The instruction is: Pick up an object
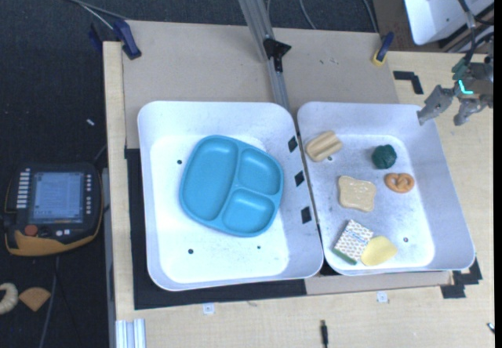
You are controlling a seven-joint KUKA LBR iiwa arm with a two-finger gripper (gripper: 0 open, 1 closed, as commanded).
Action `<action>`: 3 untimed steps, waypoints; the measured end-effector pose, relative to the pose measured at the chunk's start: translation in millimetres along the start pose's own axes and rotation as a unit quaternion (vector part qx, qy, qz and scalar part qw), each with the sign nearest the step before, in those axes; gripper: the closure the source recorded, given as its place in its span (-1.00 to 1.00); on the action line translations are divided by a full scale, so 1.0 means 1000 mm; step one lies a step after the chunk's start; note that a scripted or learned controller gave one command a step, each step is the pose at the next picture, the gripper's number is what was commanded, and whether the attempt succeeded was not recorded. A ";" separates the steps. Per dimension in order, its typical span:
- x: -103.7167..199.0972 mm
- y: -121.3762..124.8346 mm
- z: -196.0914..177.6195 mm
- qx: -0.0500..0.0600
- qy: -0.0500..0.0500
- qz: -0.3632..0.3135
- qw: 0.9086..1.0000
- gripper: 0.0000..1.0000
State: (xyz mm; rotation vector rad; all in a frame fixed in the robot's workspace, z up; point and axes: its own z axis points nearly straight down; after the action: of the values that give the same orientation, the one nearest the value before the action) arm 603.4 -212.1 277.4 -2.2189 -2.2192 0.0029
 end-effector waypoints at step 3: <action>-0.003 -0.004 0.086 0.000 0.000 0.000 1.000 -1.00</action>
State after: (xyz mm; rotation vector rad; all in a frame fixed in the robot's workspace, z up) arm 598.7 -214.8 191.6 -2.2183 -2.2196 0.0027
